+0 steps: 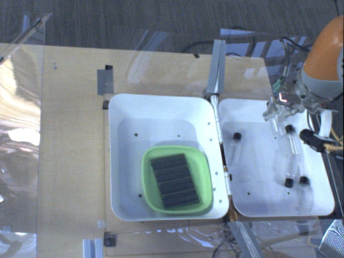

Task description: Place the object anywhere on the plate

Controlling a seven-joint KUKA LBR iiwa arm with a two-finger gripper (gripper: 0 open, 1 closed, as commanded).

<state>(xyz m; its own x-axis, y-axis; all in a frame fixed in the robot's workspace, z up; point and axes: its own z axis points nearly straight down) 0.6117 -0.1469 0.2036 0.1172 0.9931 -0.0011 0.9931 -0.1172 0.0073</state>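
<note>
Task thing: a dark grey, flat, ridged rectangle block point(174, 181). It lies on the plate, a little below the middle of the frame.
Plate: a light green square plate with round corners point(148, 168). It sits in the lower part of the left bin, and the block lies inside its rim, turned a bit slantwise.
Left bin: a shallow white bin point(124, 144) in the middle of the frame. It holds the green plate.
Right bin: a second shallow white bin point(252, 198), touching the left one side by side. The gripper hangs over it.
Arm: a grey arm with an orange band point(327, 44) coming in at the upper right of the frame.
Gripper: a two-finger gripper with long see-through fingers and dark tips point(296, 181). It is over the right side of the right bin, well apart from the plate and the block.
Fingers: the two dark tips stand spread with a gap, and there is nothing between them.
Bench: a light wooden bench top point(64, 144) under both bins.
</note>
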